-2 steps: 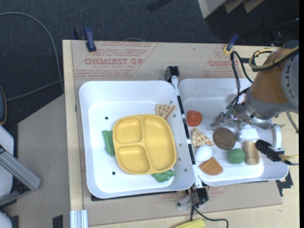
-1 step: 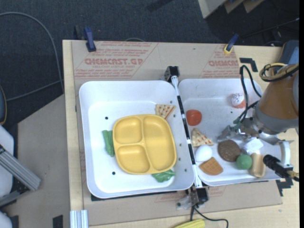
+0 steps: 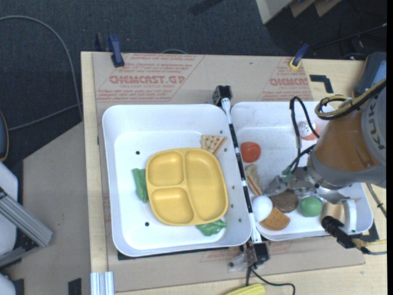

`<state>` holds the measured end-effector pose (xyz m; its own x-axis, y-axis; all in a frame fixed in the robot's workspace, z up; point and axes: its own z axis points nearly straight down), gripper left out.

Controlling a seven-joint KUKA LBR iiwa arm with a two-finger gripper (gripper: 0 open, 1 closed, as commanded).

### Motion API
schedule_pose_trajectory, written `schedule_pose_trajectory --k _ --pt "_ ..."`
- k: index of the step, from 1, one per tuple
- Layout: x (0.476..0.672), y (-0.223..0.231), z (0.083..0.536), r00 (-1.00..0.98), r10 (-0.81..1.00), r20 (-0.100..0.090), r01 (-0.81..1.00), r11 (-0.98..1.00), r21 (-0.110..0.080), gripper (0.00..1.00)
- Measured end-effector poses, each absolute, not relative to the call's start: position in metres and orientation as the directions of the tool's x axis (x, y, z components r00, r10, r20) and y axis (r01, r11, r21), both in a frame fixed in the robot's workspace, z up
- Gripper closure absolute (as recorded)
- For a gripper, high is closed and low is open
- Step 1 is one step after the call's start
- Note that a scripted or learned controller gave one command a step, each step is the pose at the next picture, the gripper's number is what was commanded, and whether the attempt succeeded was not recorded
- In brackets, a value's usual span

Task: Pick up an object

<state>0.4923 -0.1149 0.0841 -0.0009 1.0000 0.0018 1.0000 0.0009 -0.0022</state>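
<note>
Arm [image 3: 356, 146] enters from 3 o'clock, bulk sitting at the right side of the view. Grey upper link visible at the 2 o'clock corner; broad orange band below it, then a grey wrist section angled down toward 7 o'clock. Black cable loops off the wrist on its 10 o'clock side; a yellow-ringed hose coil sits at the top of the orange band. Gripper [image 3: 293, 188] hangs low at the wrist's 8 o'clock end, dark metal parts partly hidden under the wrist housing. Jaws too obscured to read their spacing. A white and black fitting projects from the wrist toward 5 o'clock.
</note>
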Motion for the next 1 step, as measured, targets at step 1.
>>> schedule_pose_trajectory --k 1 --pt "0.4787 -0.1135 0.0842 0.001 1.000 0.002 1.000 -0.001 -0.002 0.00"
